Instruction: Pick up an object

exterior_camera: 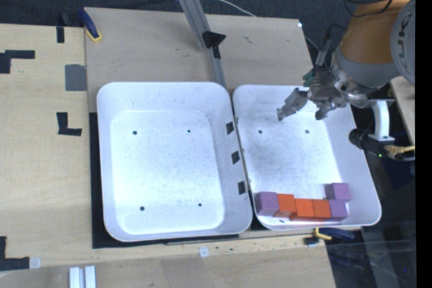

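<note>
A row of purple and orange blocks lies along the near wall of the right bin (351, 145): a purple block (267, 202) at the left, orange blocks (304, 207) in the middle, and purple blocks (337, 199) at the right. My gripper (302, 106) hangs over the far part of the right bin, well away from the blocks. Its fingers are spread apart and nothing sits between them.
The left bin (108, 145) stands beside the right one, with black clips on the shared rim. A slanted metal post (192, 3) rises behind the bins. Black cables and a white fitting (381, 121) hang at the right bin's right edge.
</note>
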Robot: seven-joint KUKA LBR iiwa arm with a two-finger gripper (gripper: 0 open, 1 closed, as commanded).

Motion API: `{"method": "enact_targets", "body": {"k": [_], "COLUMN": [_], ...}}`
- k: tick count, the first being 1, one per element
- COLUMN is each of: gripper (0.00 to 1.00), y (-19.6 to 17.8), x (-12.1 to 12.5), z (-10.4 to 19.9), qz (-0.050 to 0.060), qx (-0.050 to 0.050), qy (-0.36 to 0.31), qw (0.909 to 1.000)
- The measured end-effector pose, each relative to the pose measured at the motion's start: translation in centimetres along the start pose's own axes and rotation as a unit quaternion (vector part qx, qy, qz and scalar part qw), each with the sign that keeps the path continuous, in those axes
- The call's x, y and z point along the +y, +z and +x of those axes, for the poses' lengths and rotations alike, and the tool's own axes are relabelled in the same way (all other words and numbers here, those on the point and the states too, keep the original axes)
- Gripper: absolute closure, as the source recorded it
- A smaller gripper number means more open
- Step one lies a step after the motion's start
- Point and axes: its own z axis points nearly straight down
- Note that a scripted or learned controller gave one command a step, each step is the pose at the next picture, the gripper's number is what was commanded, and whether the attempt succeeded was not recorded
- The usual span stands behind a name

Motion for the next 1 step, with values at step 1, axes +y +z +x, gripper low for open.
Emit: {"method": "enact_targets", "body": {"k": [1], "gripper": [0.00], "y": [8.05], "x": [2.63], "z": [-2.26], "qz": [0.000], "qx": [-0.001], "qy": [0.000], "qw": [1.0000]}}
